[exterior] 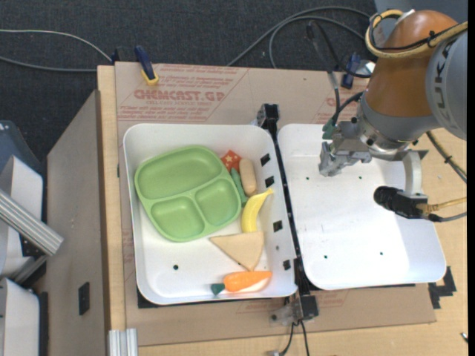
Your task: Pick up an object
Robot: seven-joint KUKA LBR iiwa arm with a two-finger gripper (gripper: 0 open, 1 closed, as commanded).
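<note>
My gripper point(332, 163) hangs over the right bin point(371, 251), near its upper left part, with nothing visible between its fingers. The left bin point(148, 280) holds a green divided plate point(185, 191), a yellow banana point(254, 210), a tan wedge like a bread slice point(241, 248), an orange carrot point(245, 281), a hot dog point(248, 176) and a small red piece point(231, 159). All of these lie to the left of the gripper, across the divider between the bins.
A black clamp point(268, 115) sits at the top of the divider. Cables point(312, 35) run across the dark floor behind the bench. A blue and yellow clip point(146, 65) grips the cardboard's far edge. A black cylinder point(397, 201) on the arm overhangs the right bin.
</note>
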